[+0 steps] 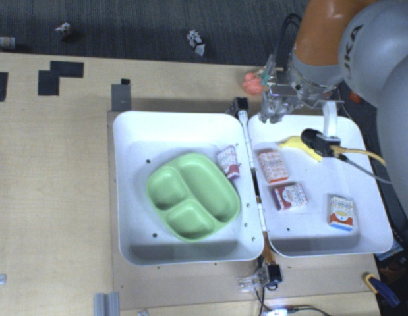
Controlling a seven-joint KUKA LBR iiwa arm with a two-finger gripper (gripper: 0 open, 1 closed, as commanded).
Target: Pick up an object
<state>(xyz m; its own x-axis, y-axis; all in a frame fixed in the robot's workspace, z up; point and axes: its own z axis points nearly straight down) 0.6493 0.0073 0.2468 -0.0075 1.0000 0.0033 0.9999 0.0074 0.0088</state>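
Note:
My gripper (273, 112) hangs over the back left corner of the right bin (372, 239), open, with nothing between its fingers. In that bin lie three small packets: a red and white one (272, 165) nearest the gripper, a dark red one (291, 196) in the middle, and an orange and white one (341, 212) towards the right wall. A yellow piece (292, 143) lies just in front of the gripper. The left bin (124, 196) holds a green divided plate (192, 195) and one more small packet (228, 161) by its right wall.
A pink and orange object (254, 81) sits on the bench behind the bins, left of the wrist. Black patches (58, 76) mark the bench at the far left. The ridge between the bins (254, 176) runs just left of the gripper.

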